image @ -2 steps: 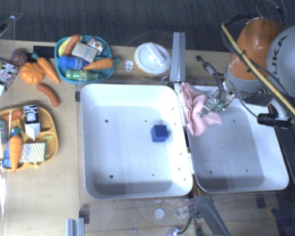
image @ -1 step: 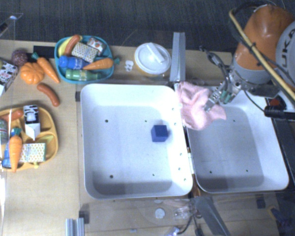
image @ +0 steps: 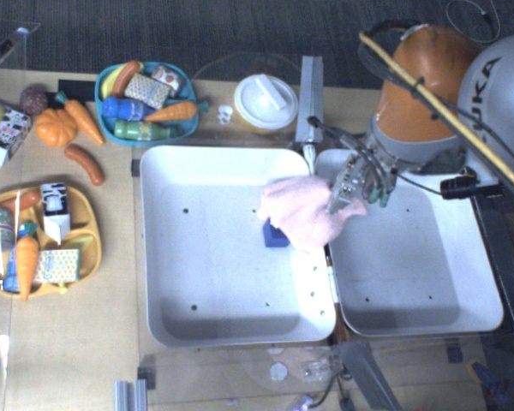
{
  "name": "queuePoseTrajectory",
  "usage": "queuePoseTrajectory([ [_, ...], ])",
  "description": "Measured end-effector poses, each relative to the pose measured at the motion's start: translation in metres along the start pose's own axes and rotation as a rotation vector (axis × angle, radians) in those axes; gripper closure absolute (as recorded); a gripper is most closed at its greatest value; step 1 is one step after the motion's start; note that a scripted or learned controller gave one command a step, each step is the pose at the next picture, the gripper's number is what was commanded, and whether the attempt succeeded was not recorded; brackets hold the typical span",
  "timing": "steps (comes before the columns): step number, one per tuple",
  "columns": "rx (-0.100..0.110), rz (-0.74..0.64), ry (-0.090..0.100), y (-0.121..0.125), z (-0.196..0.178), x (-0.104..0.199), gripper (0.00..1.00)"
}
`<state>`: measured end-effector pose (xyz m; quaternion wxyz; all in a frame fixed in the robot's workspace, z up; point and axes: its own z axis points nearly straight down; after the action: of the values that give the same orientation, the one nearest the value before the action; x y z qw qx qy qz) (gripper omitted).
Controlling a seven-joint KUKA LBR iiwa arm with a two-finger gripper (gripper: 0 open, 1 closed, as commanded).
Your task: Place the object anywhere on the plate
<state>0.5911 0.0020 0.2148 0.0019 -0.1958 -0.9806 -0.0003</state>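
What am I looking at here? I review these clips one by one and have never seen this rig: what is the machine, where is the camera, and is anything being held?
The camera looks down at a slant on a bench with two shallow white bins, the left bin and the right bin. The grey and orange machine is a robot arm reaching in from the right. Its gripper sits over the wall between the bins, at the edge of a pink cloth that drapes into the left bin. A small blue block lies beside the cloth. Whether the gripper actually pinches the cloth is unclear. Baskets of toy food and a white lidded container stand outside the bins.
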Motion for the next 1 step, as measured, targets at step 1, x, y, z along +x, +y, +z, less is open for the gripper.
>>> queuePoseTrajectory([
  [1, 0.000, -0.392, 0.000, 0.0327, 0.0047, 0.0259, 1.00],
])
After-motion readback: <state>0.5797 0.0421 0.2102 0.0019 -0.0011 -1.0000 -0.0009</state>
